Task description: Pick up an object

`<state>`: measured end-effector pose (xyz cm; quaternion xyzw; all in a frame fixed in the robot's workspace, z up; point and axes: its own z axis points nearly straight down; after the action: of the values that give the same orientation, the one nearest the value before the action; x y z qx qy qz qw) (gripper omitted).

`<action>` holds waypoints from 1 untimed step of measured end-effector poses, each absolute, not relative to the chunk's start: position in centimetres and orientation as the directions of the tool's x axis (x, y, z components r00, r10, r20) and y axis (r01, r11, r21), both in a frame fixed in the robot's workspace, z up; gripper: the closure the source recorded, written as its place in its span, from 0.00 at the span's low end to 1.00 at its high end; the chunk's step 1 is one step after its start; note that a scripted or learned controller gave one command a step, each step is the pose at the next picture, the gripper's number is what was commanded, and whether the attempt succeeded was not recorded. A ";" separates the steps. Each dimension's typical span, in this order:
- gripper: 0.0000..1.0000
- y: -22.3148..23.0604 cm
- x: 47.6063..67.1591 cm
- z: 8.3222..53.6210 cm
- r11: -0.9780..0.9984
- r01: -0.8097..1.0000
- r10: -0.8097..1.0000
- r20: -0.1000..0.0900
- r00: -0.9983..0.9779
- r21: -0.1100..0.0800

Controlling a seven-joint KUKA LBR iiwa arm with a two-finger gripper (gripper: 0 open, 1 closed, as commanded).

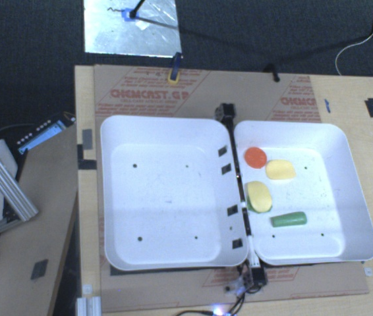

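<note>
**Four pieces sat in the right bin**

Whether my gripper was open or closed, I could not tell.

The things to pick all lay in the right bin [356, 176], bunched toward its left wall. Up top was a red disc [256, 157], lying flat. Just beside it on the right was a yellow lump [280, 170], close enough that I could not say if they touched. Below those came a paler yellow oval [259, 196], tucked near the wall. Lowest of the lot was a green stick [288, 220], lying on its side just under the oval and apart from it.

The left bin [167, 189] stood alongside, its rim meeting the right bin's, and black clips [227, 169] ran down the seam between them.

Both bins rested on a brown printed board [153, 91], with a yellow clip [173, 77] at its far edge. Beyond that, a shiny metal sheet [130, 15] lay on the dark floor. A white cable [358, 41] curled at the upper right, and a metal rail [2, 183] slanted in at the left.
</note>
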<state>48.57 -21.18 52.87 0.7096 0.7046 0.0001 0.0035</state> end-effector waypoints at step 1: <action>1.00 -12.7 48.6 37.2 0.011 1.000 1.000 0.005 -0.011 -0.012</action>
<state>48.63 -12.67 37.21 0.7033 0.7109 -0.0024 -0.0062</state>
